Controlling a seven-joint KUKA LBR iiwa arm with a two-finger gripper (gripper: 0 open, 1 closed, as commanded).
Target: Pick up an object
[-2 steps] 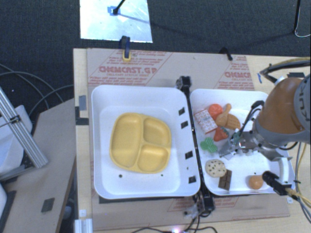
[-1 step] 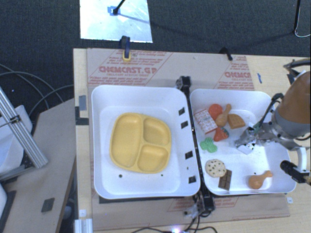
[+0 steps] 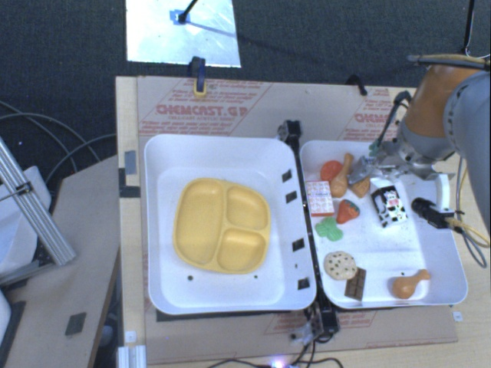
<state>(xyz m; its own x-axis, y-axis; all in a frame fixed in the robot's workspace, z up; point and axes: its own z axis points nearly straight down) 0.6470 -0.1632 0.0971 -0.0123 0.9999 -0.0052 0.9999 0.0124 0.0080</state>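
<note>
One tan drumstick point(image 3: 360, 181) lies right under the gripper point(image 3: 374, 162)

both white bins, the left bin point(image 3: 157, 205) and the right bin point(image 3: 449, 271), look like smooth, slightly glossy plastic. the yellow divided tray point(image 3: 222, 225) at centre left has a soft satin plastic sheen. the bench top point(image 3: 253, 102) looks like matt brown paper with red print. a brushed metal plate point(image 3: 180, 21) at upper left reflects light. the dark floor point(image 3: 61, 44) looks like rough carpet.
</note>
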